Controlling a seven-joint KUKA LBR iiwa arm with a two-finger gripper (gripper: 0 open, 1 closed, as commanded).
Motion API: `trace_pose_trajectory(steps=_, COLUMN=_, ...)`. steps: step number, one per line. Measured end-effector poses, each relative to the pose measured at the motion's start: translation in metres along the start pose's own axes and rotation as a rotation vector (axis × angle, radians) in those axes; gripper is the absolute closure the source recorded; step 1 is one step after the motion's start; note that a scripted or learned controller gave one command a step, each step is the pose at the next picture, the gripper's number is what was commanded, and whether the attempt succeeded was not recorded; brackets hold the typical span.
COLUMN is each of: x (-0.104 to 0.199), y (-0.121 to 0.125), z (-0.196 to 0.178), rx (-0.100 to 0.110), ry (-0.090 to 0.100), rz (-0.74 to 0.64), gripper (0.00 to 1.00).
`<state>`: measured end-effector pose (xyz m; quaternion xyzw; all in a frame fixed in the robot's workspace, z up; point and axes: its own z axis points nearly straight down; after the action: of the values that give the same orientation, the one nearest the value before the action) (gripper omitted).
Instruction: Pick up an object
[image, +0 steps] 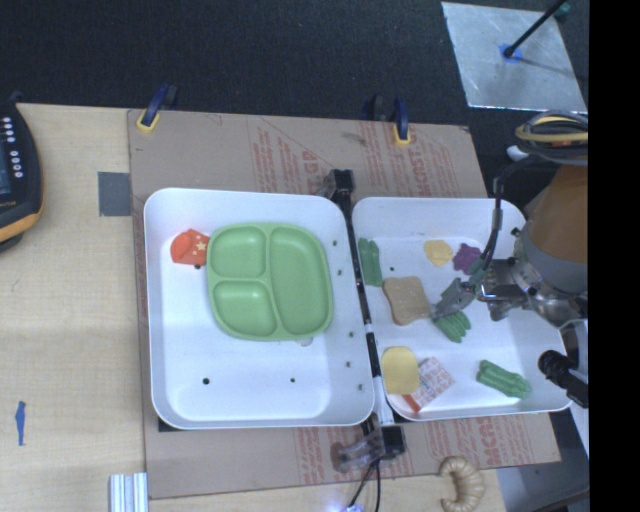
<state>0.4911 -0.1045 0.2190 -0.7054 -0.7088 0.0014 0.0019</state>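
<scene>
The gripper is hanging low in the right bin; whether it is spread or pinching anything cannot be told. A green piece is lying just at its 6 o'clock and a tan slab at its 9 o'clock.

The right bin is holding three green pieces, counting a second at 10 o'clock and a third at 4 o'clock, two yellow pieces, one purple piece and one red-and-white packet, its print too small to read.

The left bin is holding one green divided plate with three compartments, and one red item touching the plate's 9 o'clock edge.
</scene>
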Motion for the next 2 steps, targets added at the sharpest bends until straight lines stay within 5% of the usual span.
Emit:
trace_pose_trajectory(steps=1, x=-0.039, y=0.045, z=0.132, rx=0.001, ry=-0.001, rz=0.003, gripper=0.00)
trace_pose_trajectory(steps=2, x=-0.040, y=0.047, z=0.114, rx=-0.005, ry=-0.002, rz=-0.001, gripper=1.00)
